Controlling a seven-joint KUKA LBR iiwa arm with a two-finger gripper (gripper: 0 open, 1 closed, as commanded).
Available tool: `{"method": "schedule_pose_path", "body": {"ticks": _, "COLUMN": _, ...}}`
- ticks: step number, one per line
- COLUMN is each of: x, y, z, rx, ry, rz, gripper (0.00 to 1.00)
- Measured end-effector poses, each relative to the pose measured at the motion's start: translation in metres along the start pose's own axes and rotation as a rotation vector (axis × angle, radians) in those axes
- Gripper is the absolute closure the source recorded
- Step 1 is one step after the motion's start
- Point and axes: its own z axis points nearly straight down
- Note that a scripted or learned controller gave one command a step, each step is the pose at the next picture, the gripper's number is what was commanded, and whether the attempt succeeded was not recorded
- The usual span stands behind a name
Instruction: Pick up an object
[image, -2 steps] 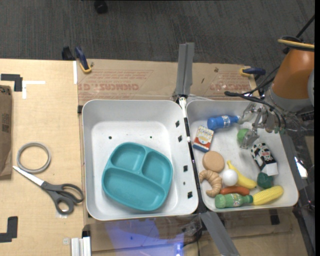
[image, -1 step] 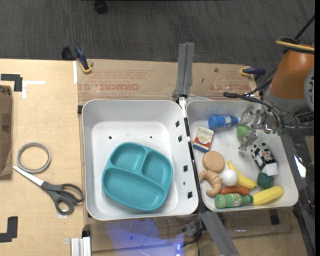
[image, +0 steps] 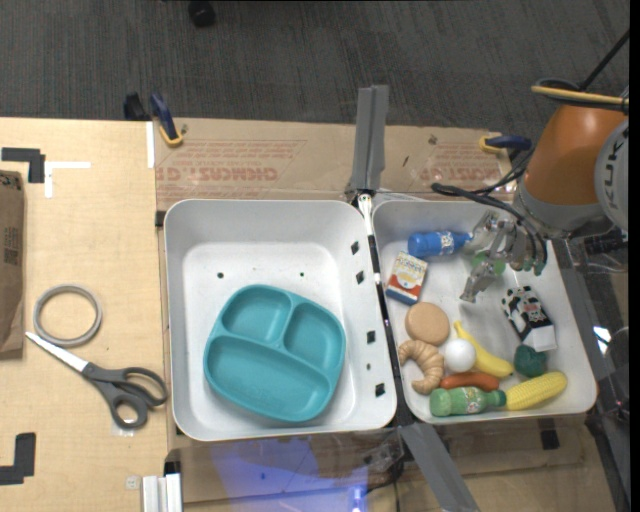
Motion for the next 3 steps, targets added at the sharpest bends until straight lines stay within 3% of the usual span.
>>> {"method": "schedule_pose_path", "body": {"ticks": 1, "x": -0.01, "y": -0.006, "z": 0.003, "rx": 0.002, "ry": 0.017, "rz": 0.065, "gripper": 0.0}}
{"method": "schedule_pose_path", "body": {"ticks": 2, "x": 0.018, "y": 0.065, "z": 0.001, "rx": 0.001, "ry": 0.003, "rz": 0.105, "gripper": 0.0}}
{"method": "schedule_pose_path", "body": {"ticks": 3, "x": 0.067, "y": 0.006, "z": 0.0, "rx": 0.001, "ry": 0.0, "rz": 0.023, "gripper": 0.0}}
